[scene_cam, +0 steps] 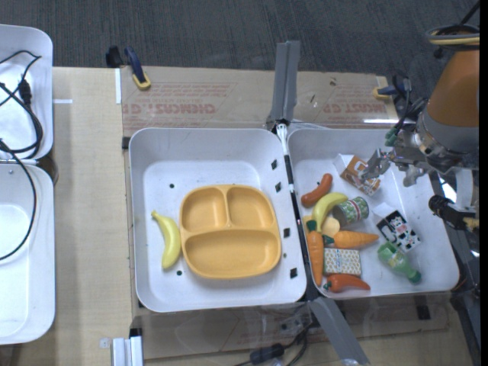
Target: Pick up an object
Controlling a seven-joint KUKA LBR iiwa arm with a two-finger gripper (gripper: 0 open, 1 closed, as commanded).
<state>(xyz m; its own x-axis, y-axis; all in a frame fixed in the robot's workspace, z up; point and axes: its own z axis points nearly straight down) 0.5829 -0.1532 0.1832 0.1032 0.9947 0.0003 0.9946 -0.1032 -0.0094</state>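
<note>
The jaws (374, 166) hang over the right bin (450, 258), and I cannot tell their state. Just beside them lies a small orange packet (355, 171), long axis slanting toward the jaws. Well beyond, a banana (168, 239) lies lengthwise.

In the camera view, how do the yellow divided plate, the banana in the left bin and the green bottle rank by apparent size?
1. Yellow divided plate
2. Banana in the left bin
3. Green bottle

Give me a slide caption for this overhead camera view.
Gripper hovers over the toy-filled right bin; left bin holds a yellow divided plate and banana.
</note>
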